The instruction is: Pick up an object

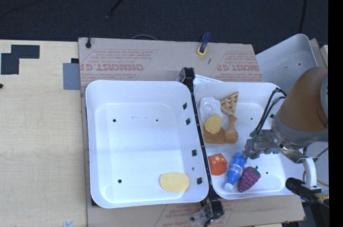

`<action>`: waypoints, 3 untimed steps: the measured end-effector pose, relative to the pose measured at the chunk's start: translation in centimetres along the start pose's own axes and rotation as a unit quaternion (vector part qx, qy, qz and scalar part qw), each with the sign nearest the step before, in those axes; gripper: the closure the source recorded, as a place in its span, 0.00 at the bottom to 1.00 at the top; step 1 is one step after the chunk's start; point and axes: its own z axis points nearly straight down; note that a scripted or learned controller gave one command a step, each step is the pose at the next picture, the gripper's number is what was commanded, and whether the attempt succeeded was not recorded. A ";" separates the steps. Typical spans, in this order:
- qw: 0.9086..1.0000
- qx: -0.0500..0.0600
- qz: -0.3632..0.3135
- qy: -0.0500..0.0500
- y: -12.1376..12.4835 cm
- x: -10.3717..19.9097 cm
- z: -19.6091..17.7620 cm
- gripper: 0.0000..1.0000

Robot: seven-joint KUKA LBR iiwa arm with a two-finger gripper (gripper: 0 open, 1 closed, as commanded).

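Observation:
The right bin (268,93) holds several toy foods: a yellow corn piece (213,124), a tan drumstick (224,133), a waffle-like wedge (230,103), a clear item (208,107), a red strawberry (217,163), a blue and white bottle (234,170) and purple grapes (248,178). A yellow disc (174,182) lies in the left bin (107,93) near its front right. My gripper (256,146) hangs low in the right bin, just above and right of the bottle's cap.
The grey arm with its orange band (300,108) covers the right bin's right side. A black divider clamp (187,74) sits between the bins at the back. A blue and yellow clip (203,44) rests on the cardboard behind.

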 end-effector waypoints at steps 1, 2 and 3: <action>1.000 -0.007 -0.009 0.002 4.3 10.1 -4.7 1.00; 1.000 -0.013 -0.007 0.001 1.9 16.0 -27.0 1.00; 1.000 0.003 -0.001 -0.001 -1.8 11.7 -14.8 1.00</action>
